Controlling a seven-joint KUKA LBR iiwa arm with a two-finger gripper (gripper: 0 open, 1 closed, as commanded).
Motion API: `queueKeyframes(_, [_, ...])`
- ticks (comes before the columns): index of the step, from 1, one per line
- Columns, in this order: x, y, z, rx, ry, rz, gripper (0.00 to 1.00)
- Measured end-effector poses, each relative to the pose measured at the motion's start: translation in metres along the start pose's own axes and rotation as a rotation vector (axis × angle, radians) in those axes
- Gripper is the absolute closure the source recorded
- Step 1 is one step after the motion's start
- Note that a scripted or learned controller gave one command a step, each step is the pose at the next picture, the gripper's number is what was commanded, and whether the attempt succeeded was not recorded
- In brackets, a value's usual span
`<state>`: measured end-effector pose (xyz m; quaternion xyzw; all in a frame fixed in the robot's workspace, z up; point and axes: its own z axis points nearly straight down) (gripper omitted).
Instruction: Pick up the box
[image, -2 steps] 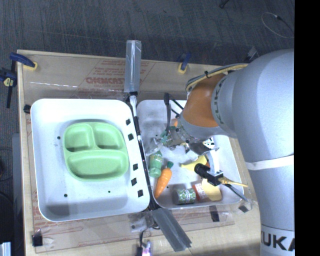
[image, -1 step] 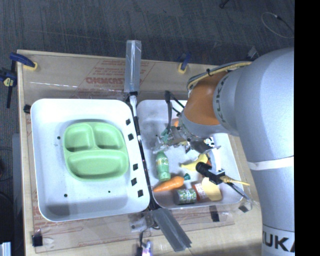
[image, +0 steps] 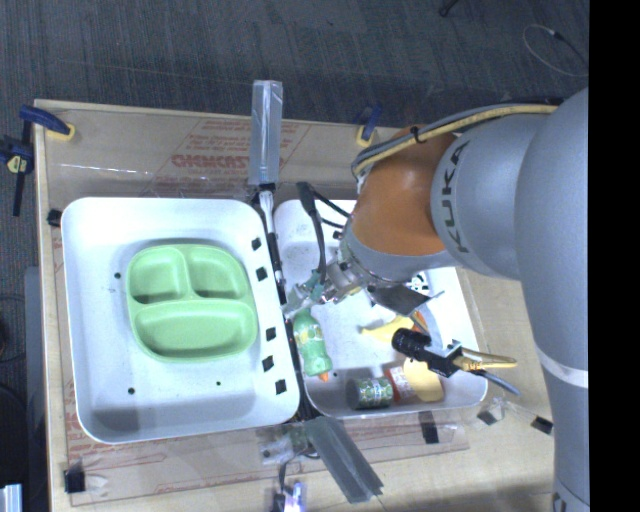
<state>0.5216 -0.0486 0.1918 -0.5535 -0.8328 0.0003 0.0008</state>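
Presumably seeking the box, the tool (image: 322, 285) hangs low over the right bin (image: 470, 398); its grip I cannot tell.

The bench (image: 150, 140) is a pale wooden board, its top covered by a clear sheet with faded red print showing through. Beyond the bench's far edge and past its left side lies dark grey carpeted floor (image: 150, 50). Blue clamps (image: 45, 120) grip the bench at its far left corner, and another blue clamp (image: 371, 120) sits on its far edge. A thin cable (image: 555, 45) loops on the floor beyond the bench's far right. Light falls evenly, with soft shadows.
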Motion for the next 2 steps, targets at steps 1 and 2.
queueKeyframes(1, [-0.001,0.001,-0.01,0.0,0.0,-0.003,1.0])
queueKeyframes(2, [-0.048,-0.004,-0.053,0.001,0.0,0.128,1.0])
